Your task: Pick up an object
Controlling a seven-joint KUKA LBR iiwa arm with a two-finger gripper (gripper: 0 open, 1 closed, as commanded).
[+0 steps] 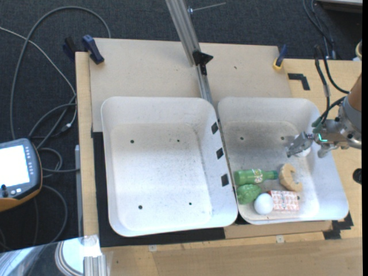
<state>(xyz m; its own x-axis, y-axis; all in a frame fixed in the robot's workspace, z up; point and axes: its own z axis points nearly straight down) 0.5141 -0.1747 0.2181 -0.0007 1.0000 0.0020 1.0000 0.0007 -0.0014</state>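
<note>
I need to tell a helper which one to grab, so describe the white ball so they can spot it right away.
Look in the right bin, at its near edge where the objects cluster. The white ball sits between a green object and a pink patterned packet; it alone is plain white and round.

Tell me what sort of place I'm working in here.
Probably a robotics lab test bench, not a home or factory line. Two white bins sit on a board clamped at its corners, cables trail over dark carpet, and a teach pendant lies at the left.
</note>
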